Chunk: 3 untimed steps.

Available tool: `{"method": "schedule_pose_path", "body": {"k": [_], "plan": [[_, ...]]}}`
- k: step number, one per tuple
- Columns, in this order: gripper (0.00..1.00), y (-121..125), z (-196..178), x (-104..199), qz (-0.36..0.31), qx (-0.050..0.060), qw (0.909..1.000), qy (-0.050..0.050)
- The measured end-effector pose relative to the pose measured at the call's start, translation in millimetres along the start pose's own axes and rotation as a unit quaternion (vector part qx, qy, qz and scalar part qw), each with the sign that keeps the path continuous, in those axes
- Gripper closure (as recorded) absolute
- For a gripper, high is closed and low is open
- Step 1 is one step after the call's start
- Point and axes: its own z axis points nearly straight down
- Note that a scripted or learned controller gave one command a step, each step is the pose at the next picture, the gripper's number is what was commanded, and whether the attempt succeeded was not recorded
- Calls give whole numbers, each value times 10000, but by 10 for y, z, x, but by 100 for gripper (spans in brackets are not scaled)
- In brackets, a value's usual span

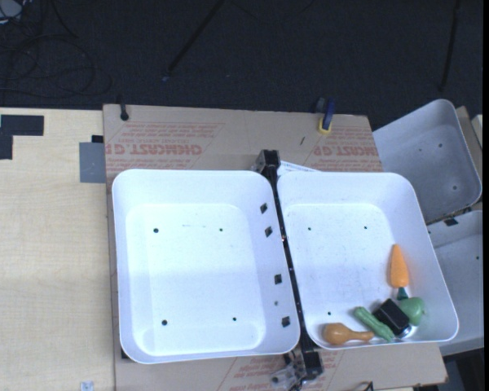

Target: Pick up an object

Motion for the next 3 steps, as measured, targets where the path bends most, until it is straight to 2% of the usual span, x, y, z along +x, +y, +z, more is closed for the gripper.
{"method": "schedule_pose_path", "body": {"k": [3], "plan": [[100,0,0,2,-6,1,10000,0]]}}
